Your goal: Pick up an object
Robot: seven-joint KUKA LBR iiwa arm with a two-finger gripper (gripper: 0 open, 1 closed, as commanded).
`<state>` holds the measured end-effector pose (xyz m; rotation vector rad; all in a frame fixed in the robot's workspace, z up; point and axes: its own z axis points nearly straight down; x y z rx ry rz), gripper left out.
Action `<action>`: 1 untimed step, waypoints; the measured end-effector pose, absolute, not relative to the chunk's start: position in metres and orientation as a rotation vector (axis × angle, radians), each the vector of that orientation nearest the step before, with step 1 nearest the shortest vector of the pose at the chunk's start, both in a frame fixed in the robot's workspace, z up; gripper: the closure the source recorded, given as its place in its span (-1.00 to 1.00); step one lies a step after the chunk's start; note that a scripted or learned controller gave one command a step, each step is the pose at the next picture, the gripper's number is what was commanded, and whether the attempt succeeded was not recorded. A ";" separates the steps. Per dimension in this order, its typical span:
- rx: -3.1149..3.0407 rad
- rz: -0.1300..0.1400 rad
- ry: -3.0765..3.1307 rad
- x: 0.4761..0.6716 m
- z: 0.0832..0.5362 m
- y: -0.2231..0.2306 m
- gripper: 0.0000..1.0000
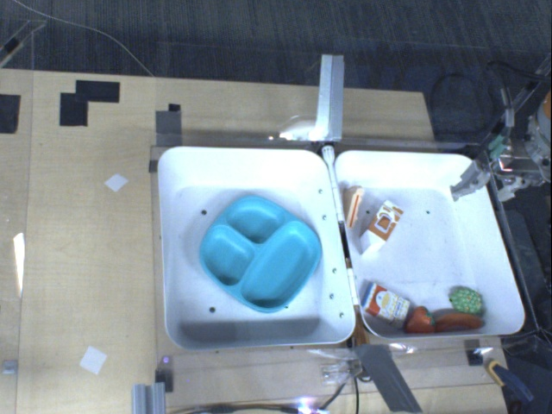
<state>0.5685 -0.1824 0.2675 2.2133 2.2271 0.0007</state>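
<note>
Near edge of right bin: a small orange-and-white printed carton (385,304) lies tilted in the front left corner, with a red tomato-like toy (419,320) touching it and a long reddish sausage-shaped piece (458,322) just beside that – they crowd the front wall, probably where loose things slide to rest.
Green piece: a round, knobbly green toy (466,299) sits just behind the reddish piece, near the front right corner.
Left bin: a sky-blue plastic divided plate (260,252) with three compartments lies flat in the middle of the left white bin (177,231), well apart from every wall – easy to see, though likely awkward for a narrow two-finger grasp.
Middle of right bin: a small orange-and-white box (382,222) stands tilted near the divider, with a thin tan card-like piece (354,205) just beside it, against the wall of the right white bin (509,270).
Candidates: any of these could serve as the object; none is lifted.
Gripper: the grey two-finger gripper (473,182) hovers over the far right corner of the right bin, apart from all the objects – whether its fingers are open or closed cannot be told.
Judgement: the pick is not yet begun.
</note>
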 end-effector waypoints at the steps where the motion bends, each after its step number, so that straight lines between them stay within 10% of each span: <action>1: 2.147 0.015 2.274 0.587 0.125 -0.135 -1.00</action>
